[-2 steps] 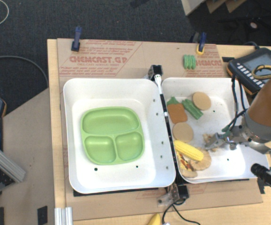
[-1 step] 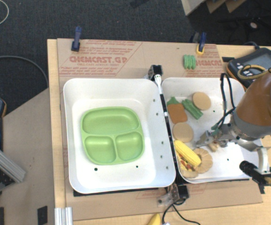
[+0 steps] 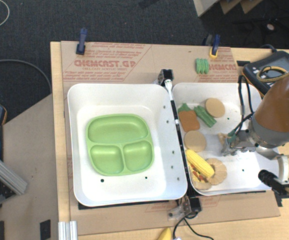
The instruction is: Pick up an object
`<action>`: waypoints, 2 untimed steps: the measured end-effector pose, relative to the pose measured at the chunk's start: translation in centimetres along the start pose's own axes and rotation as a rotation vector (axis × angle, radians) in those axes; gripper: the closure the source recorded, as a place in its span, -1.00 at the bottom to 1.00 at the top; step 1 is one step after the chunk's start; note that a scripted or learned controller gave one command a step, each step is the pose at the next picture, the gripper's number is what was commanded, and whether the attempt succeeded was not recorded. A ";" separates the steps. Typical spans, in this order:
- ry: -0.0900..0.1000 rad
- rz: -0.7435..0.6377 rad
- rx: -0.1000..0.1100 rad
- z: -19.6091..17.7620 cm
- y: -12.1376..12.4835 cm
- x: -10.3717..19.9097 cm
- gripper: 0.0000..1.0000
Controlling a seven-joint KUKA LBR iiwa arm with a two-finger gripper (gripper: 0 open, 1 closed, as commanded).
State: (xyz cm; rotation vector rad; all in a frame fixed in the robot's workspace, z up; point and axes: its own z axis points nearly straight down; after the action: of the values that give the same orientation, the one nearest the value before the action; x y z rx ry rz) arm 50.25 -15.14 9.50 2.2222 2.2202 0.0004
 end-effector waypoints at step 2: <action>0.003 -0.010 -0.002 -10.4 -2.3 15.0 1.00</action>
State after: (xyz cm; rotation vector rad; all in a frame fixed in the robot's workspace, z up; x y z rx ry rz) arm 47.98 -0.14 19.85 2.2114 2.2312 0.0058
